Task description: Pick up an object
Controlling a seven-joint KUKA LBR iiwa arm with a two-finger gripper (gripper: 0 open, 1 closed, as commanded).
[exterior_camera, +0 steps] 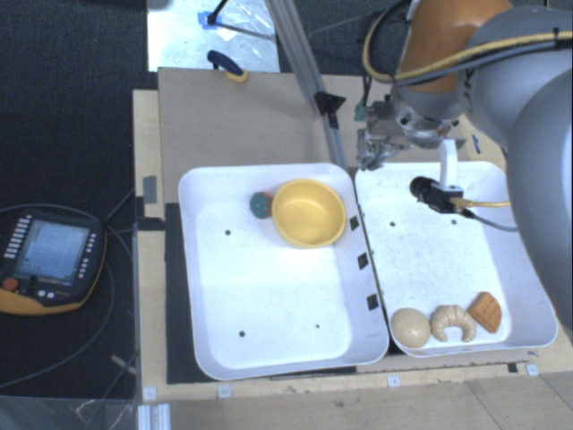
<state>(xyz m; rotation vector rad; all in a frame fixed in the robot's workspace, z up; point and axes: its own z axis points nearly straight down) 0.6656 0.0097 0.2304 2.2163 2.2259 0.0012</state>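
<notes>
Hovering: the gripper point(372, 155) hangs over the far edge of the bench's two bins, right above the seam where they meet, at the far left corner of the right bin point(537, 330).
Arm: grey, with the orange band point(448, 25) up top, reaching in from the right; yellow and black cables loop around the wrist.
Fingers: too small and dark against the rim to read, so I cannot tell whether they are wide or narrow, and nothing shows between them.
Left bin point(206, 330): a yellow bowl point(309, 213) sits upright in the far right part, close to the wall shared with the other bin.
Beside the bowl: a small teal ball point(260, 205) touches its left side.
Right bin, near edge: three food pieces in a row – a pale round bun point(410, 327) at the left, a croissant point(453, 322) in the middle, a brown waffle piece point(487, 312) at the right, each just beside the next.
Gap to the gripper: those three lie well apart from it; the bowl is nearer, off to its left.
Off the bench: a control pendant point(49, 258) with a lit screen rests on the dark floor at the left.
</notes>
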